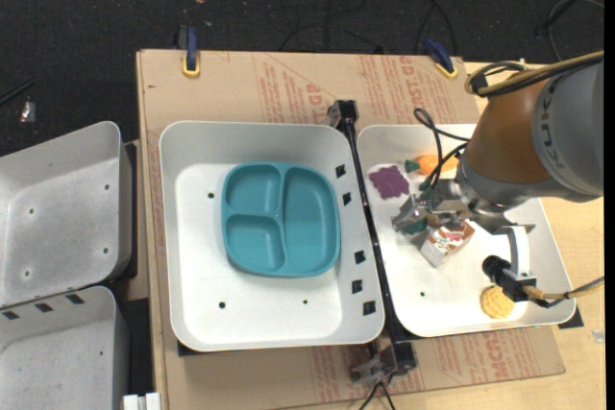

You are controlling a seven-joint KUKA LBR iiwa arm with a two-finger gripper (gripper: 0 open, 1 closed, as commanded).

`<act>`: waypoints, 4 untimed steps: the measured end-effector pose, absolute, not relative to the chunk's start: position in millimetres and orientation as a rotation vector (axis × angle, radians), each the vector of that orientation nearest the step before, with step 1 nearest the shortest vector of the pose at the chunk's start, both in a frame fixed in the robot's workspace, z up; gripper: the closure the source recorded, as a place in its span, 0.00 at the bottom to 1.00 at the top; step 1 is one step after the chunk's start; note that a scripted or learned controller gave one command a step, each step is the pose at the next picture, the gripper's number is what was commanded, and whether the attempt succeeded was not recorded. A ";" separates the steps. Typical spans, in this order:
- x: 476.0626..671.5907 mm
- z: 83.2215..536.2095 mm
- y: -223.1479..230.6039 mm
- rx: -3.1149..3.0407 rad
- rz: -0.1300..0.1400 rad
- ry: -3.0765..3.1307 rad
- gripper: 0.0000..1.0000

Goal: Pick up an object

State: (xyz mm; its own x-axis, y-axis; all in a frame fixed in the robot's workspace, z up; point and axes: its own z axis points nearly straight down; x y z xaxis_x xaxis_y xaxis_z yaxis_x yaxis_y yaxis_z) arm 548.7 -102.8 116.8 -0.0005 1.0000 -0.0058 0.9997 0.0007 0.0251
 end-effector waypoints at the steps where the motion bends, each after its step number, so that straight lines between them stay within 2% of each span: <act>1: 548.9 124.7 -104.7 2.206 0.019 2.199 1.00; 2: 546.0 185.7 -110.3 2.217 0.003 2.220 1.00; 3: 547.2 235.5 -110.4 2.215 0.004 2.221 1.00; 4: 547.3 214.4 -110.1 2.222 -0.003 2.222 1.00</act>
